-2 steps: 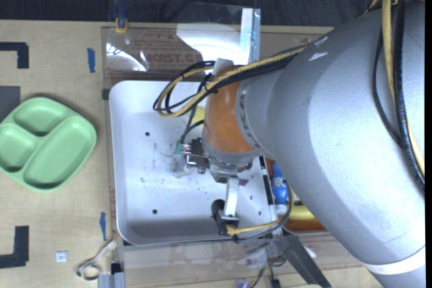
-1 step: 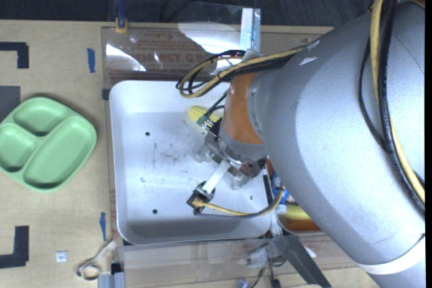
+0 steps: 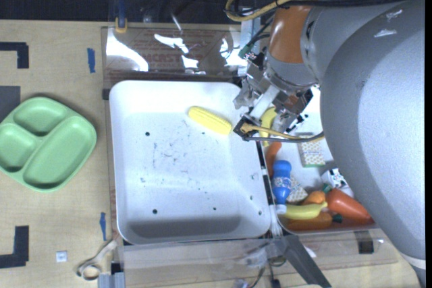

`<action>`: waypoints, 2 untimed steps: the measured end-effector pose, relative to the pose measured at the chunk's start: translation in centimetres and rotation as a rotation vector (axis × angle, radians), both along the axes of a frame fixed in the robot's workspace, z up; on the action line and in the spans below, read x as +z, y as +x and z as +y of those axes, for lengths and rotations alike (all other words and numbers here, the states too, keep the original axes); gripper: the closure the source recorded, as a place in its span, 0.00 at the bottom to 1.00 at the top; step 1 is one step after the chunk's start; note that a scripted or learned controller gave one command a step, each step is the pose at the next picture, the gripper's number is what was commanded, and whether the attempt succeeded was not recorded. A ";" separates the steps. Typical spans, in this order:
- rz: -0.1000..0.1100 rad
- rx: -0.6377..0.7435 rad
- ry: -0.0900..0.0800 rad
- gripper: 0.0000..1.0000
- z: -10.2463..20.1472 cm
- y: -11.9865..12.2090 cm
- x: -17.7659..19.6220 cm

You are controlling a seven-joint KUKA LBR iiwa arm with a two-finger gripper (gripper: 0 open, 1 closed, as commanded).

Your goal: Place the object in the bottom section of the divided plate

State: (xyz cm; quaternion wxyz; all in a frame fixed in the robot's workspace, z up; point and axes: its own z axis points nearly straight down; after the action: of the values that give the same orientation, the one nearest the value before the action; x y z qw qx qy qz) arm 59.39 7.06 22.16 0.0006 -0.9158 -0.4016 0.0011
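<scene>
Green and set well to the left, the divided plate (image 3: 46, 143) lies on the pale wooden table (image 3: 67, 226), apart from both bins. It has two small sections on its upper left side and one long section along its lower right; nothing lies in any of them. Black angle marks sit on the table near it, and a few short blue tape strips stand along the edge of the left bin.

The left bin (image 3: 135, 104) is white and shallow, with scuffs and a few dark dots on its floor. A yellow corn cob (image 3: 208, 121) lies in its upper right part, tilted, with its right end near the bin's right wall and close to the gripper.

The gripper (image 3: 248, 129) hangs over the wall between the two bins, just right of the corn. Something yellow shows just behind it, but whether its fingers are apart or closed on anything cannot be told here. Above it rises the orange band (image 3: 291, 37) of the grey arm (image 3: 378, 91), which covers much of the right side.

The right bin (image 3: 322, 224) shows below the arm. In it lie a blue bottle (image 3: 281, 180), a banana (image 3: 303, 210), a carrot (image 3: 347, 204) and a few other small items crowded together at its lower end.
</scene>
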 end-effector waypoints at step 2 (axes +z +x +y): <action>-0.003 -0.495 0.000 0.00 -1.7 3.2 0.8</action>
State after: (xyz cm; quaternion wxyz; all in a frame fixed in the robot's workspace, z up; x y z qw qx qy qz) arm 62.61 5.40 23.01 0.0003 -0.9863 -0.1651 -0.0006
